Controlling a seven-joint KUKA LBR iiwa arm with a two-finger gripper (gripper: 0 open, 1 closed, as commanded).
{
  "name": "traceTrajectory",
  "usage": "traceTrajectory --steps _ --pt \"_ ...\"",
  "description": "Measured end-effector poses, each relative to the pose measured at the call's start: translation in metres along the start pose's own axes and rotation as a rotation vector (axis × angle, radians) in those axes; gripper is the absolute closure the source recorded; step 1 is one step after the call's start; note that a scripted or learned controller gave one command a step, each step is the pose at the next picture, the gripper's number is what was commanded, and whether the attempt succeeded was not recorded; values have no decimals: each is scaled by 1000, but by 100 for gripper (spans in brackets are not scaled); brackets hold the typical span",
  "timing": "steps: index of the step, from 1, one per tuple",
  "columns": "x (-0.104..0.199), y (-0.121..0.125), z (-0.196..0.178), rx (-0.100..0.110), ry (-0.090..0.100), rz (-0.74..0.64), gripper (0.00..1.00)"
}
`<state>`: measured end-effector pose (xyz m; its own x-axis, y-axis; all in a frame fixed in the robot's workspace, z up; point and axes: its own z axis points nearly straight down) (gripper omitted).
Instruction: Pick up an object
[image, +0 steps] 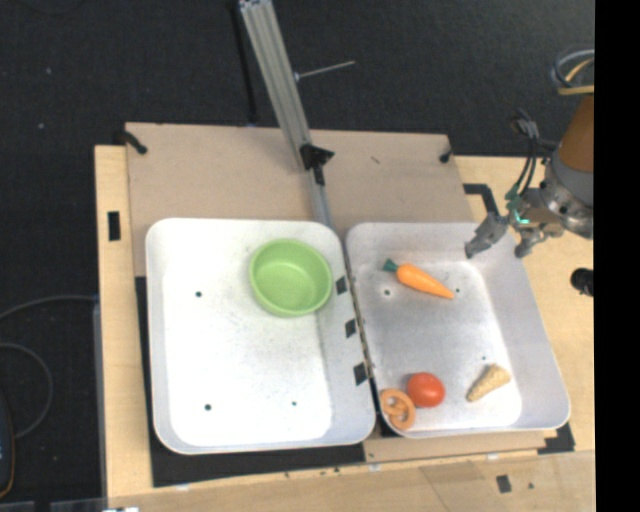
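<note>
Grey arm (565, 195), orange band, dark cables

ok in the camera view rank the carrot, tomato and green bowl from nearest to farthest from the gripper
From the gripper, at the right bin's upper right corner:
1. Carrot, upper part of the right bin, just to the gripper's left.
2. Tomato, near the right bin's bottom edge.
3. Green bowl, upper right of the left bin.

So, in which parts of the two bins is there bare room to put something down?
Left bin: bare everywhere below and left of the green bowl. Right bin: a free middle patch between the carrot above and the tomato and wedge below. Its lower edge is crowded, with a pretzel against the tomato.
</note>
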<state>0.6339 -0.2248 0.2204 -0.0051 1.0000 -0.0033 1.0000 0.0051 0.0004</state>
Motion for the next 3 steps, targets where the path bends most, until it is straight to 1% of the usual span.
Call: traceTrajectory --steps 1,2,3 --pt "9 -1 53 4 2 0 0" --pt "3 -2 97 3 1 5 0" --pt "1 0 117 -5 -3 5 0"
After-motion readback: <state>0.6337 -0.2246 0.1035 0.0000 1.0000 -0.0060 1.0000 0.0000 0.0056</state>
